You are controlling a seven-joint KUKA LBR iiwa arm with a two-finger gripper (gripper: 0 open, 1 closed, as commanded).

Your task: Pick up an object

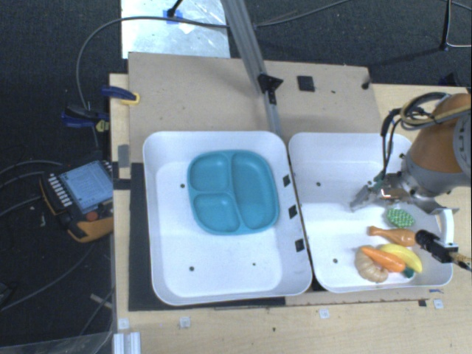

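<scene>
We see even, bright overhead light; the white bins nearly wash out, shadows stay faint, a floor panel glares, and detail looks soft.

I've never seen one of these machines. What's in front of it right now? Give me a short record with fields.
left bin: holds a blue divided plate
right bin: toy food heaped in its near right corner
toy food: green piece, chicken drumstick, carrot, banana, tan piece
gripper: low over the right bin, left of the food, holding nothing
</scene>
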